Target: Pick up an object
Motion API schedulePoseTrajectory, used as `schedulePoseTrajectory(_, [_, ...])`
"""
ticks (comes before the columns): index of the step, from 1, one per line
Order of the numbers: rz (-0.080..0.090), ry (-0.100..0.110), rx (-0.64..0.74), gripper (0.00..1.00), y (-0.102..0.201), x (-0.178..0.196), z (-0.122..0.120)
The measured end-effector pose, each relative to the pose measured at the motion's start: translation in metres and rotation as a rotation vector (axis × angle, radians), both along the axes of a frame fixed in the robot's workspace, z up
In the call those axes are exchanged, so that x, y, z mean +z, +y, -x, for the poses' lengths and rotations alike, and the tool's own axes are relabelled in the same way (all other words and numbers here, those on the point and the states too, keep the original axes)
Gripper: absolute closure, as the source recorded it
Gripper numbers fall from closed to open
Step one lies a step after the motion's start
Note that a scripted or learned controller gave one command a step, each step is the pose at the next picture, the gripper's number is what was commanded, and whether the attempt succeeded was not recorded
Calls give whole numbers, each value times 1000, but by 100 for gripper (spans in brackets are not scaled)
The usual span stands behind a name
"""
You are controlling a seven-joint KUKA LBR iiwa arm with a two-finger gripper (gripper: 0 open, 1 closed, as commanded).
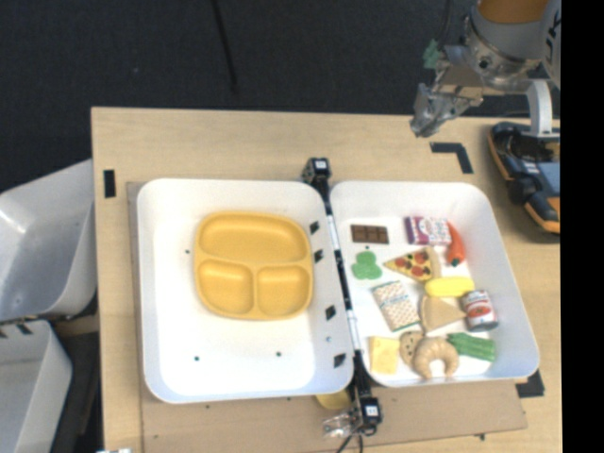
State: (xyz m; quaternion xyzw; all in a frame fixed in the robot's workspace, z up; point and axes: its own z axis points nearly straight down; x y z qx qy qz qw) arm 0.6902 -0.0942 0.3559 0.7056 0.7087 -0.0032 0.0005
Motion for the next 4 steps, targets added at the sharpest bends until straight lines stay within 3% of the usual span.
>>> schedulePoseTrajectory(1, [-3, 5, -11, 100, -48, -39, 65])
schedulePoseTrajectory(2, [-5, -4, 3, 100, 10, -8, 35])
schedulePoseTrajectory(3, [-2, -2, -2, 100, -1, -11, 44])
schedulePoseTrajectory(4, [-3, -2, -3, 0, -1, -10, 45])
